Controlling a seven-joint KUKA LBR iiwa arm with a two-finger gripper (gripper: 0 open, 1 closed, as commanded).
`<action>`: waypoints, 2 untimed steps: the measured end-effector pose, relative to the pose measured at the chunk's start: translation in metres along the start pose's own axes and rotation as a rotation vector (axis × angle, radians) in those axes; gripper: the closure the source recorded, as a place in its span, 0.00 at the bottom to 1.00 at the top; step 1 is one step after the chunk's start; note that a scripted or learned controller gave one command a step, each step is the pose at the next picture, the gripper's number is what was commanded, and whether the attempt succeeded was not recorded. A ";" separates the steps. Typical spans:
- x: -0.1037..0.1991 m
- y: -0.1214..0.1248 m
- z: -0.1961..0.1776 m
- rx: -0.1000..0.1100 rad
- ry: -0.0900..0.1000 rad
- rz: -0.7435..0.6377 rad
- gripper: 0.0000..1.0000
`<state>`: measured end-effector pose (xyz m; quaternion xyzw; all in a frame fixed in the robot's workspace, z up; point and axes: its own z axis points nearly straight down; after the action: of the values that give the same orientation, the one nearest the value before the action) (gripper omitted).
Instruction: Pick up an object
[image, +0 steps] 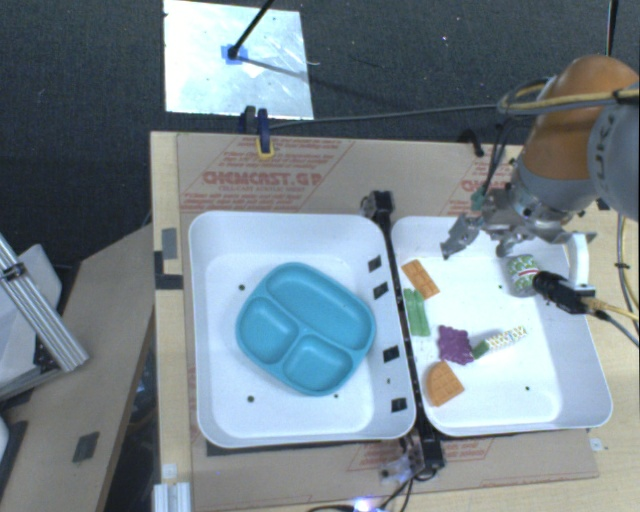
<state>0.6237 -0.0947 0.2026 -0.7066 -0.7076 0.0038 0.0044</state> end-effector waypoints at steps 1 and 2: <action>0.000 0.003 -0.008 -0.013 -0.001 -0.002 0.00; -0.003 0.007 0.053 -0.009 -0.001 0.000 0.00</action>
<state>0.6301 -0.0978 0.1491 -0.7066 -0.7076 0.0011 0.0010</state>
